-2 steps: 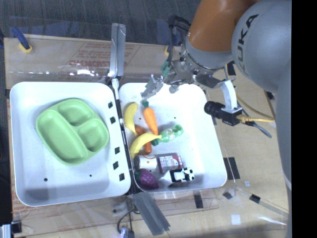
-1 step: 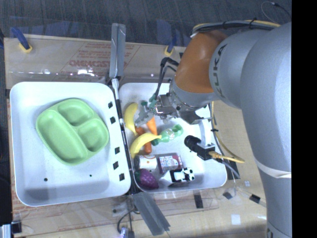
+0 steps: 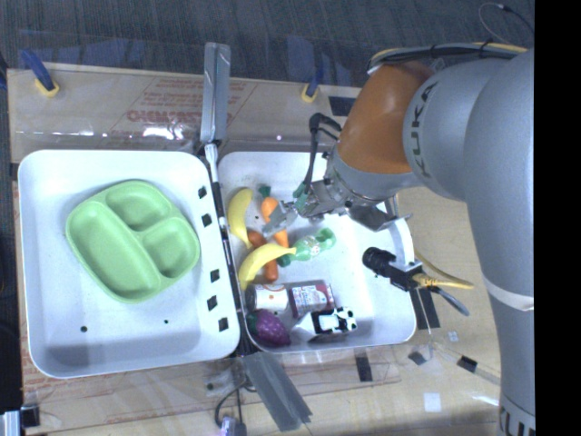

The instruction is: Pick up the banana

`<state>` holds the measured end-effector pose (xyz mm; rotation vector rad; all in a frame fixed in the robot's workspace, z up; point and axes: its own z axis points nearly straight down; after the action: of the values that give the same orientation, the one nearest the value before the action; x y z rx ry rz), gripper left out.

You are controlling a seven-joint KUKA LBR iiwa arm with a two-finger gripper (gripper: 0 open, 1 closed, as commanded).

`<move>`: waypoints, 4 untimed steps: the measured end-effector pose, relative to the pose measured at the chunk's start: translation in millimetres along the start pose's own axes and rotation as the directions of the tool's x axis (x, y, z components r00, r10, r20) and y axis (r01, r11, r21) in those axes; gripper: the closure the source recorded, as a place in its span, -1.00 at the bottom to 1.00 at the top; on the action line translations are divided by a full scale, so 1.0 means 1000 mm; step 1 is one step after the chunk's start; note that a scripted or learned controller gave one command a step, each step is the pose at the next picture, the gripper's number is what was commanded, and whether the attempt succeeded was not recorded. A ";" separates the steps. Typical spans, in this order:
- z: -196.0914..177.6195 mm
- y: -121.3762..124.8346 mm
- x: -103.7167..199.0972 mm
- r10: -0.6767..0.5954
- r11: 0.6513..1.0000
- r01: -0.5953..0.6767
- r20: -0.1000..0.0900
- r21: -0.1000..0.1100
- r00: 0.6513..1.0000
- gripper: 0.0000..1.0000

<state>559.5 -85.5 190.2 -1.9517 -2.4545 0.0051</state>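
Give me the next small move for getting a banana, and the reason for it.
Probably shift the gripper toward the lower banana and descend. It hovers over the carrot and green bottle, with both bananas off to its side in the right bin; the upper banana hugs the bin wall.

Two yellow bananas lie flat, both just left of the tool [image 3: 304, 203]: upper banana [image 3: 238, 214] curved upright, lower banana [image 3: 262, 262] angled below it.
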 end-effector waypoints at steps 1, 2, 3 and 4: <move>0.088 -0.024 -0.008 0.014 1.000 -0.014 0.007 -0.027 1.000 -1.00; 0.001 -0.035 0.119 -0.100 0.995 0.100 0.002 -0.002 0.995 -1.00; 0.001 0.010 0.067 0.087 0.996 -0.087 0.002 0.000 0.996 -1.00; 0.001 -0.024 0.080 0.037 0.999 -0.037 0.000 0.001 0.999 -1.00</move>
<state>517.9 -13.2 189.3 -1.9964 -2.4183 0.0065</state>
